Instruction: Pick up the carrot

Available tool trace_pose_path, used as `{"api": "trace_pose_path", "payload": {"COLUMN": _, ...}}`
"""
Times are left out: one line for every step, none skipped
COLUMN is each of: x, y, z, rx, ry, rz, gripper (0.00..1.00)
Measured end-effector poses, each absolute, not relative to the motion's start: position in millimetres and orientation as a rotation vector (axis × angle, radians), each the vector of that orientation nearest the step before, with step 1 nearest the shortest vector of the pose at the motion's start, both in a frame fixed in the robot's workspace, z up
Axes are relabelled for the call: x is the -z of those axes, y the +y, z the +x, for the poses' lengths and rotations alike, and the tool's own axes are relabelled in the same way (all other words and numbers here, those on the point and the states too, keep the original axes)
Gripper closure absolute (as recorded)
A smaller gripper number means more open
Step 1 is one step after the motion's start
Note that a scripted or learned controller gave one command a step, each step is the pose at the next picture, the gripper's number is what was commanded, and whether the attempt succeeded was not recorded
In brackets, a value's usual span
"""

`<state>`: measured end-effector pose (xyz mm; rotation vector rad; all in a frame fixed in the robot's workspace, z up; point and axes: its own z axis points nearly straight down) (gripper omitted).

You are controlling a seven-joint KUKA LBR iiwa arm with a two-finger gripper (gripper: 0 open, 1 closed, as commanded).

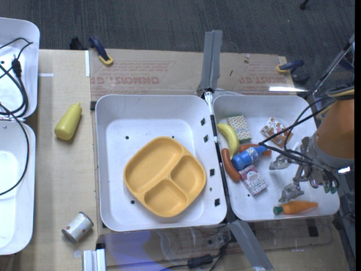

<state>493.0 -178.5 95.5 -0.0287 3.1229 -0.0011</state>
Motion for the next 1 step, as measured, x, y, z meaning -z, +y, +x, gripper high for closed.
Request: {"api": "trace_pose_path", "payload": {"x": -94.4, "y": -209.2, "z": 500.9, "rx": 0.002, "ry": 3.129, "rz": -0.086, "gripper": 0.00}}
